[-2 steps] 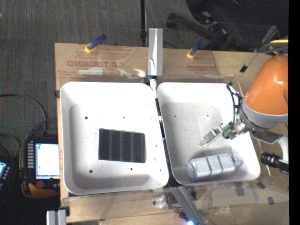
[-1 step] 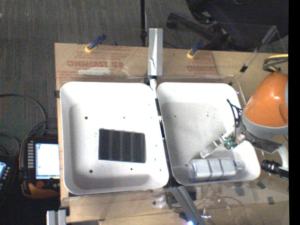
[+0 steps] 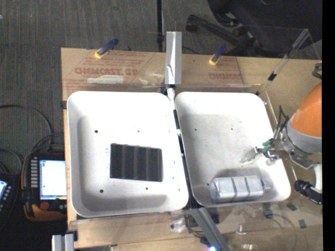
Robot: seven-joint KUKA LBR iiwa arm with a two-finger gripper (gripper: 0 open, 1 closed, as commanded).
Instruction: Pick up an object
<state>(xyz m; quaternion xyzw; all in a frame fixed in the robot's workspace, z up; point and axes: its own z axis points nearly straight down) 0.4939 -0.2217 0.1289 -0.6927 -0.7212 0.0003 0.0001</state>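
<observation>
While my gripper (image 3: 260, 151) hovers just above the grey block (image 3: 238, 188), nothing is lifted; I cannot tell its state.

Right bin (image 3: 209, 109) floor lies open above the grey block (image 3: 238, 188).

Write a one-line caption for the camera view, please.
Gripper hovers in right bin above grey block.
</observation>
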